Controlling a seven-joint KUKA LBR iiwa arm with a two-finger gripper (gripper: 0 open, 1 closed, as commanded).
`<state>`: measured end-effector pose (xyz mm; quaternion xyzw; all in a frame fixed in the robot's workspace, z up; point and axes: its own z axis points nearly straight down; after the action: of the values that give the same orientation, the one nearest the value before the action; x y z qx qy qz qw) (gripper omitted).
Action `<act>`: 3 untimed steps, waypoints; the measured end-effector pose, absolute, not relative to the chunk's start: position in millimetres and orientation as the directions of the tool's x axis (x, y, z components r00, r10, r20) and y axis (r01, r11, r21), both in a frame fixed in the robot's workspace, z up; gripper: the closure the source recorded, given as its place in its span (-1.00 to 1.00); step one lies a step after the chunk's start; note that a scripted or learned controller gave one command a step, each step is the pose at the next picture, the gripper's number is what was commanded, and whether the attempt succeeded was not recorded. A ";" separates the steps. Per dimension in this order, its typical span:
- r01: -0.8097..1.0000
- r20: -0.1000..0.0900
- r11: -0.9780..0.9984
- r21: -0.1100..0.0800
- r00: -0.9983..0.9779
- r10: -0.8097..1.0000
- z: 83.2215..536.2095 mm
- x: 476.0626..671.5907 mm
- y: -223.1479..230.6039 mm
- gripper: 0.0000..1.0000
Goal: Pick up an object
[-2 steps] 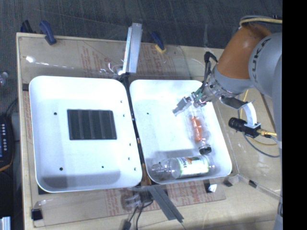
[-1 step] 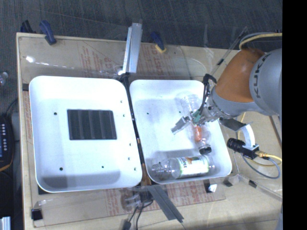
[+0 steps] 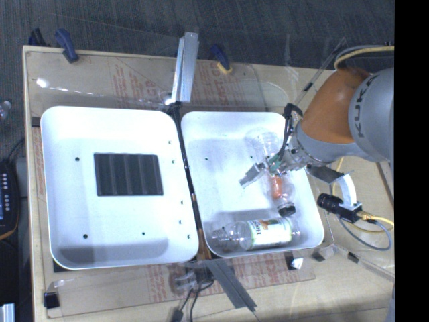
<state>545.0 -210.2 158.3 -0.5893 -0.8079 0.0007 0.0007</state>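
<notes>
Right now, per item:
Arm: KUKA arm (image 3: 348, 113) reaches in from the right, wrist bent low over the right bin (image 3: 221, 136); prob. set for a top-down grab
Claw: claw (image 3: 268, 170) sits low in mid-right of that bin, just above a small clear bottle w/ orange contents (image 3: 278, 188); spread vs pressed together – can't tell, too blurred; nothing seen pinched
Small bottle: lies flat near the bin's right wall; long axis roughly up-down in the view, dark cap (image 3: 287, 210) at the lower end, so it points toward the near rim; looks like the likely target, being closest to the claw
Large bottle: clear plastic bottle w/ green-white label (image 3: 258, 234) lies on its side along the near wall; long axis left-right, neck end to the left; prob. rolled there as the floor dips to the rim
Clear cup-like item: faint see-through shape (image 3: 263, 141) just beyond the claw; form unclear
Left bin: left bin (image 3: 67, 133) holds a dark ribbed rectangle (image 3: 128, 174), well apart from the arm
Counter: counter (image 3: 100, 72) carries both bins side by side, touching at a centre seam; blue clamps (image 3: 66, 44) at the far edge, prob. pinning the board
Progress: judged early; no lift yet
</notes>
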 end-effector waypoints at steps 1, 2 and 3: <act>0.952 0.000 0.305 -0.002 -0.305 0.952 158.3 545.0 -210.2 -1.00; 0.952 0.000 0.305 -0.002 -0.305 0.952 158.3 545.0 -210.2 -1.00; 0.952 0.000 0.305 -0.002 -0.305 0.952 158.3 545.0 -210.2 -1.00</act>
<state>545.0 -210.2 158.3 -0.5893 -0.8079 0.0007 0.0007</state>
